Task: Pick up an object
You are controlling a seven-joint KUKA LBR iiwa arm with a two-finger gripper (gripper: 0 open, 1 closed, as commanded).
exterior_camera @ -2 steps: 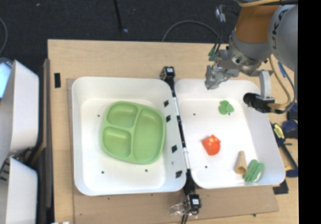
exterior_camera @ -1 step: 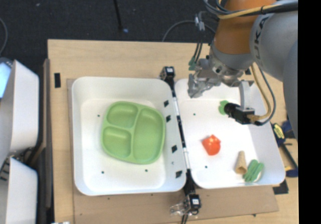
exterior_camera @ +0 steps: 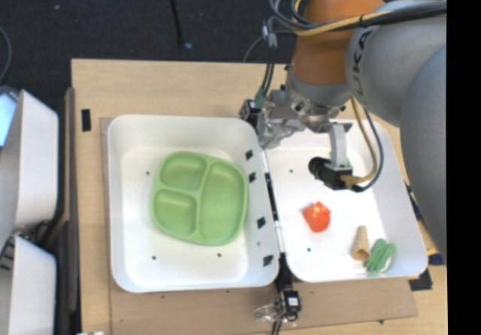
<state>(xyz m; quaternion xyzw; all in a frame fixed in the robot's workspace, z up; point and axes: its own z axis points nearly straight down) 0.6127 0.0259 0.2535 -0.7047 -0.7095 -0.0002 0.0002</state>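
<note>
Approach step: gripper (exterior_camera: 279, 125) over right bin (exterior_camera: 301, 191) far corner, can't tell if open or closed. Next: line up on red toy (exterior_camera: 317, 217), descend.

Green divided plate (exterior_camera: 201, 197) flat, red toy (exterior_camera: 317, 217), tan cone (exterior_camera: 362, 243) beside green pod (exterior_camera: 380, 256)

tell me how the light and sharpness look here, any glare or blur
Camera view: the light is even and soft, with no hard glare; the left bin is bright and a little washed out; the green plate casts only a faint shadow; the grey arm, nearest the lens, looks soft; the small red thing is fuzzy.
</note>
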